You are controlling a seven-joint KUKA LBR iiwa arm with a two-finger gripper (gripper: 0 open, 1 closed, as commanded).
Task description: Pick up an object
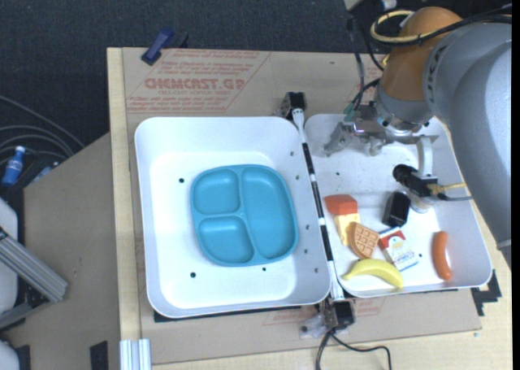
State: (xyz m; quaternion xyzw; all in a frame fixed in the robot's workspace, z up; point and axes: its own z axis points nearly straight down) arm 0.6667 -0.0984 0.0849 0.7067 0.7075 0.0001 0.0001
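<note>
The arm [455,59] hides the right bin's [455,275] far corner.

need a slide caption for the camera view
KUKA arm reaches over the right bin of toy food; a blue divided plate sits in the left bin.

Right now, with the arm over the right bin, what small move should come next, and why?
Probably shift the gripper toward the near end of the right bin: it hangs over bare floor at the far end, while the banana and other toys lie nearer.
</note>
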